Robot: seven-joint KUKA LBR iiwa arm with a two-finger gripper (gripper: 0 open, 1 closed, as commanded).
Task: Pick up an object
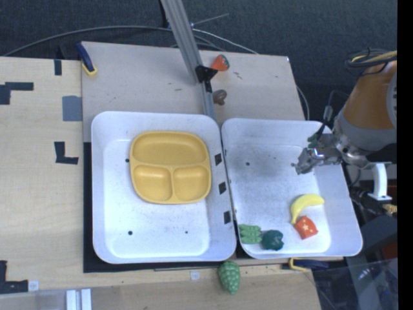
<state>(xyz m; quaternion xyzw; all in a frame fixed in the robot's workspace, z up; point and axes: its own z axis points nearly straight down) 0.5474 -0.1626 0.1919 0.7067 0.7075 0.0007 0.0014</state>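
The right bin point(258, 173) holds a yellow banana point(305, 203), a small red block point(306, 227) just below it, and a green broccoli-like toy point(261, 236) near the front edge. My gripper point(307, 161) hangs over the right side of that bin, above and slightly behind the banana, apart from it. Nothing shows between its tips. The grey arm with the orange band point(369, 112) reaches in from the right.
A yellow divided plate point(171, 166) lies in the left bin point(110, 225). A green bumpy toy point(228, 276) sits on the bench in front of the bins. A metal pole point(184, 28) with a clamp rises behind the bins, beside a small orange object point(221, 62).
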